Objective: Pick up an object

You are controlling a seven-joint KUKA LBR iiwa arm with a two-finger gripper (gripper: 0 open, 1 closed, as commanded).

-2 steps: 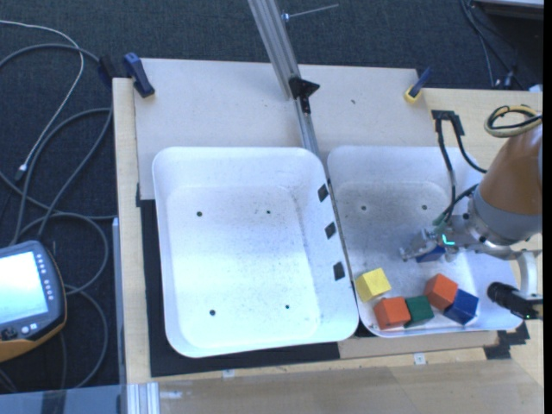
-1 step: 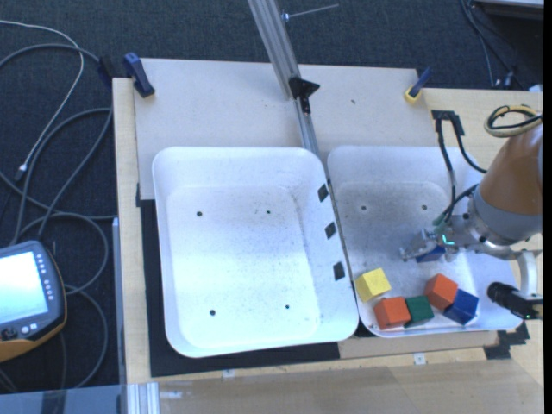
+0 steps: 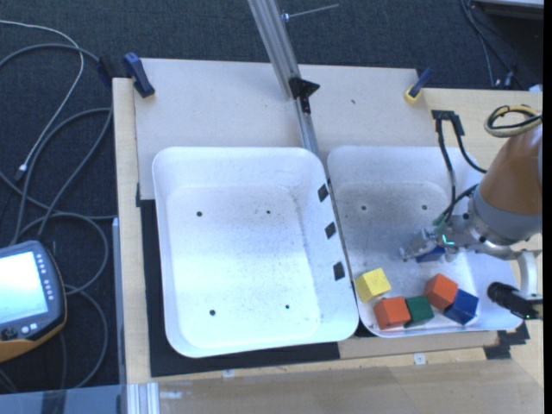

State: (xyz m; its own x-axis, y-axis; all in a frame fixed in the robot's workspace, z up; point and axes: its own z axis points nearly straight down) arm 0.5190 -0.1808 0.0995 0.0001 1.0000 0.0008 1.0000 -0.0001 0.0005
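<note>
Right bin (image 3: 388, 166): yellow block (image 3: 373, 284) askew

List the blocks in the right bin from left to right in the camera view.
Yellow block → lower orange block → green block → upper orange block → blue block.

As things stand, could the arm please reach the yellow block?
Probably yes: the tool sits in the same bin, just up and right of the yellow block, with bare floor between them.

High fixed view, slanting down on both bins (image 3: 172, 175)
</note>
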